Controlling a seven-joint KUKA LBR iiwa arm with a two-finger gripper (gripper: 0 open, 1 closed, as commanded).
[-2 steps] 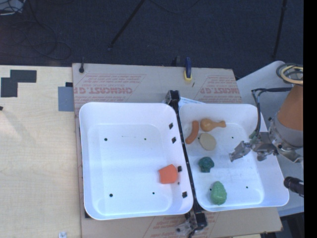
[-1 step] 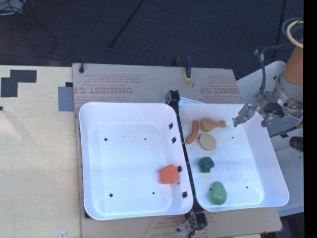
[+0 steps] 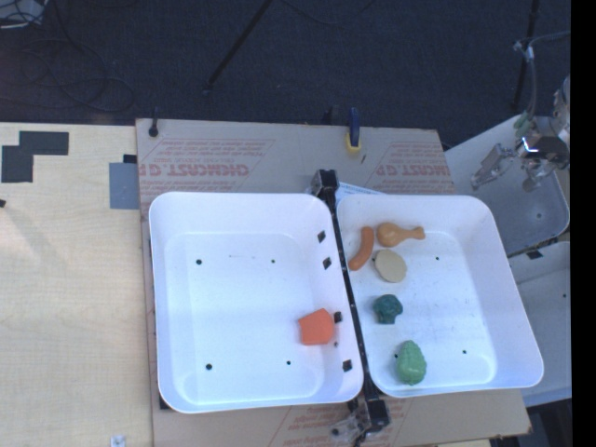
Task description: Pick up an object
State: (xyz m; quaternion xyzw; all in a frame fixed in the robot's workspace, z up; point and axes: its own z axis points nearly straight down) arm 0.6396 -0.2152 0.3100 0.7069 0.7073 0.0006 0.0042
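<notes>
Waiting at the desk's right edge, the end effector (image 3: 521, 156) sits well apart from both bins, too small and blurred to tell its state; nothing is visibly held. The task seems at its start, so next comes choosing and reaching. The left bin (image 3: 186, 214) holds one orange block (image 3: 317, 327) by its right wall. The right bin (image 3: 484, 214) holds five: an orange sausage-shaped piece (image 3: 361, 248), an orange gourd-shaped piece (image 3: 399, 235), a cream disc (image 3: 390, 266), a dark green lump (image 3: 387, 308) and a lighter green lump (image 3: 410, 362).
</notes>
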